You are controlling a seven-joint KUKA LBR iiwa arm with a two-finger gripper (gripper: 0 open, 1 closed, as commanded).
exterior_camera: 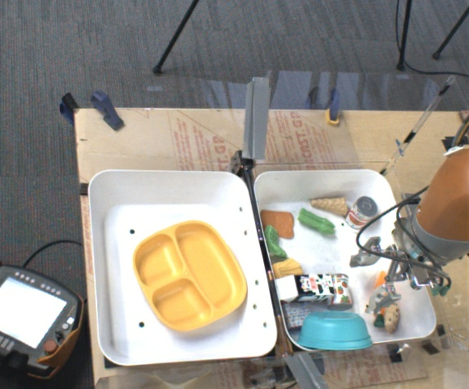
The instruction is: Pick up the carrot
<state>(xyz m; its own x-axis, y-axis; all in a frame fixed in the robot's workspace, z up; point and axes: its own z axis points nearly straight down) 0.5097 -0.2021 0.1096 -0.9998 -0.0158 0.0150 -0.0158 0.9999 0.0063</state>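
The carrot [379, 280] appears as a small orange sliver near the right wall of the right bin [299, 181], partly hidden by the wrist hardware directly above it. The gripper [394, 275] hangs over that spot, at the end of the arm [449, 205] that reaches in from the right; whether it is open, closed or gripping anything cannot be told, since cables and brackets mask its tip. Its position over the orange sliver suggests an approach to, or an attempt at, the grasp. Just nearer than the carrot lies a small mottled object [384, 314], close enough to be caught with it by mistake. A teal bowl [335, 331] sits in the near part of the bin, with a patterned carton [325, 286] just beyond it. Farther off lie a green vegetable [316, 221], an ice-cream cone [330, 206], a small can [364, 209], an orange slab [277, 222], and a green and yellow item [279, 254] along the left wall. The left bin [104, 217] bears a yellow divided plate [189, 274], well apart from the work. A handheld control pendant [23, 318] rests on the floor at lower left.
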